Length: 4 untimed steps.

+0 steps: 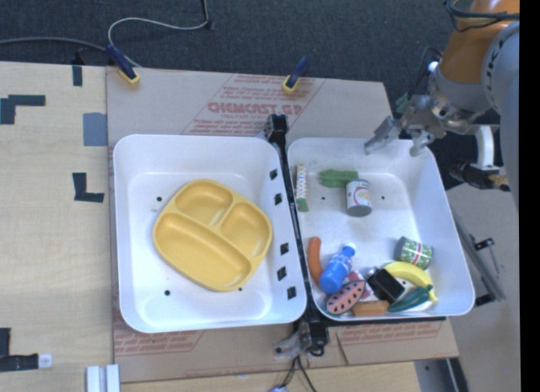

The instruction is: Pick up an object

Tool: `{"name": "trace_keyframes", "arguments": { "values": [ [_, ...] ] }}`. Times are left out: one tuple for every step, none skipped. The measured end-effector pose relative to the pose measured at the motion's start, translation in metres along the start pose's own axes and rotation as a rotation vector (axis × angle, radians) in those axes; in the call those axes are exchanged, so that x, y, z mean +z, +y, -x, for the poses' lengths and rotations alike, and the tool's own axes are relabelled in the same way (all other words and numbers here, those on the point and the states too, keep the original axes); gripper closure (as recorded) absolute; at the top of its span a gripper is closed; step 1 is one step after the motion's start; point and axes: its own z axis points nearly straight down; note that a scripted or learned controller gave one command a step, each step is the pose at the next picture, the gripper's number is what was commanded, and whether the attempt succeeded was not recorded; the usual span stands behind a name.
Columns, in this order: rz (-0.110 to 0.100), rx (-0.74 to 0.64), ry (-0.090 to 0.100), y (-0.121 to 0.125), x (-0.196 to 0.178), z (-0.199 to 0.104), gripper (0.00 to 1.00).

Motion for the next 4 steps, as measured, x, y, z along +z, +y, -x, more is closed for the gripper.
{"name": "trace_keyframes", "arguments": {
  "values": [
    [0.004,-0.002,0.0,0.002,0.097,-0.005,0.0],
    [0.012,-0.001,-0.001,-0.003,0.103,-0.051,0.0],
    [0.0,0.0,0.001,-0.054,0.109,-0.075,0.0],
    [0.004,0.001,-0.003,-0.057,0.108,-0.087,0.0]
  ]
}}
